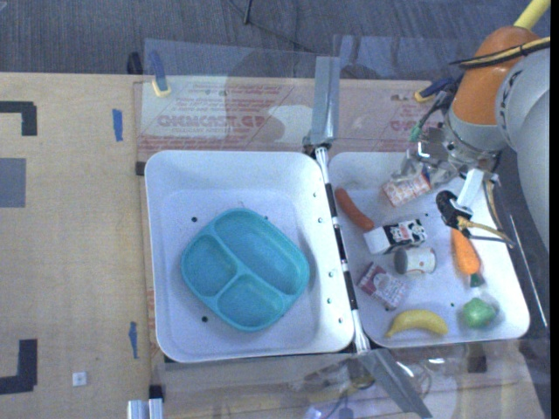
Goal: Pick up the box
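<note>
Gripper [425, 157]: above the right bin's [515, 317] far corner; finger state unclear.
Box [405, 234]: crowded.
Risk: grabbing the packet [406, 188] instead.

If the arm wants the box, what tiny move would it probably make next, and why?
Probably a short descent onto the box. The gripper sits at the far edge of the right bin, just beside the pale box lying tilted there, and nothing shows between its fingers. The sausage and the small carton lie a little apart, so the approach looks fairly free.
</note>
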Action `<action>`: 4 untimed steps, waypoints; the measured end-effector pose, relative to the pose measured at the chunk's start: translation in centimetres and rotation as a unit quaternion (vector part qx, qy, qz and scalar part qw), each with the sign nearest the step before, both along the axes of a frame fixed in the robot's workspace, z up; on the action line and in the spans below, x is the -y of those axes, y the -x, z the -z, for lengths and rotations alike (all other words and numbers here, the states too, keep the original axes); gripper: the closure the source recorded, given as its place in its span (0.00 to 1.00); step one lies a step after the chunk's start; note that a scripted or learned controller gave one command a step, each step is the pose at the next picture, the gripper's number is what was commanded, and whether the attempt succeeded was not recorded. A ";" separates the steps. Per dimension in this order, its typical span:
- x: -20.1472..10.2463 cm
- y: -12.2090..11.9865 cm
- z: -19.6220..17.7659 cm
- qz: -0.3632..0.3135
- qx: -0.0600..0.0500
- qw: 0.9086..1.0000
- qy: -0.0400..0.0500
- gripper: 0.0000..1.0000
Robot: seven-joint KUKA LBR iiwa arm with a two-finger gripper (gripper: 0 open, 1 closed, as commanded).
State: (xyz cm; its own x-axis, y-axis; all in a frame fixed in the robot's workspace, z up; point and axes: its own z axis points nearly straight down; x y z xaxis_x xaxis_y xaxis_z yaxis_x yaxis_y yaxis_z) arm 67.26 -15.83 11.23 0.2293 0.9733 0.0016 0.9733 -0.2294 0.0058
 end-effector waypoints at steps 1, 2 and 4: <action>-4.5 2.1 -9.9 0.003 -0.002 1.000 0.001 1.00; -2.2 1.9 -13.0 0.204 -0.002 0.979 0.000 1.00; 1.5 2.0 -12.4 0.379 -0.003 0.925 0.000 1.00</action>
State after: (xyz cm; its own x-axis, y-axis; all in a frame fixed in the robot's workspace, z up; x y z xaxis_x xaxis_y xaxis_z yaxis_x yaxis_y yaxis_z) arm 65.29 -17.31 23.64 0.8464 0.5325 -0.0010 0.5325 -0.8464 0.0005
